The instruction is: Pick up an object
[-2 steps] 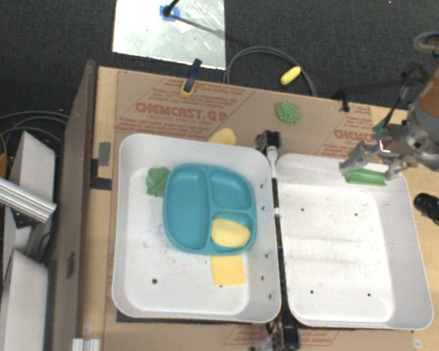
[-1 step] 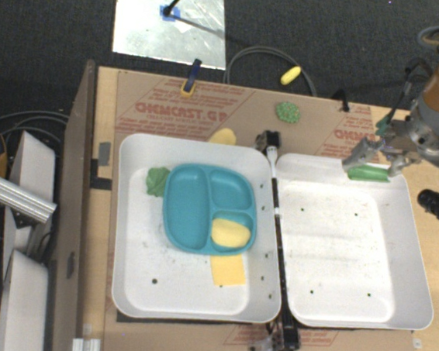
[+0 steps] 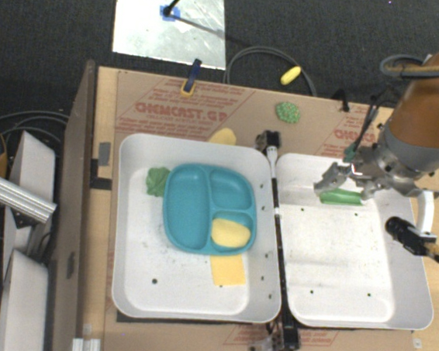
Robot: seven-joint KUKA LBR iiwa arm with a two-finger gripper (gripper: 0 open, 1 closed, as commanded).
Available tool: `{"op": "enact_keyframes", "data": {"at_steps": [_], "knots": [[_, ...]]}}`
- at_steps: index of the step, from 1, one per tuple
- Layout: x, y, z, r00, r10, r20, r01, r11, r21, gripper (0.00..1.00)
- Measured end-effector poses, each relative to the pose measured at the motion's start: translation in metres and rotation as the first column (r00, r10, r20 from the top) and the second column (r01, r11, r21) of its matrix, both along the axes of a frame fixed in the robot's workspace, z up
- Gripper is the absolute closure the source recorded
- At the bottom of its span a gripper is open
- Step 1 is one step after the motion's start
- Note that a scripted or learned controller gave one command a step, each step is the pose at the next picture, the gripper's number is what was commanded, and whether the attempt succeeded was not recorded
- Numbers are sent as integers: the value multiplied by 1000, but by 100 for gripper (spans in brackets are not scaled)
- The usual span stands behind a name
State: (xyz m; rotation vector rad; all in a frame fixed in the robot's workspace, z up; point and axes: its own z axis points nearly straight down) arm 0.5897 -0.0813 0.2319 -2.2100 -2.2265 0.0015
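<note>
My gripper (image 3: 349, 184) hangs over the far edge of the right bin (image 3: 362, 303), its fingers apart. A green elongated object (image 3: 342, 198) lies on the bin floor directly under the fingertips; it is not lifted. In the left bin (image 3: 127, 278) sits a teal divided plate (image 3: 193, 207) with a yellow rounded piece (image 3: 230, 233) in its near right compartment. A flat yellow slice (image 3: 228, 271) lies just in front of the plate. A green leafy piece (image 3: 157, 180) rests at the plate's left edge.
Behind the bins on the cardboard bench lie a pale yellow piece (image 3: 223, 136), a green round item (image 3: 288, 112) and a blue and yellow tool (image 3: 191, 78). A yellow item (image 3: 291, 75) lies further back. A metal sheet (image 3: 170, 18) lies on the floor beyond.
</note>
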Motion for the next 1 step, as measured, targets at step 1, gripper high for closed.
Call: {"op": "enact_keyframes", "data": {"at_steps": [1], "knots": [[-21,53,-12,1000,1,1,-1,1000,0,100]]}}
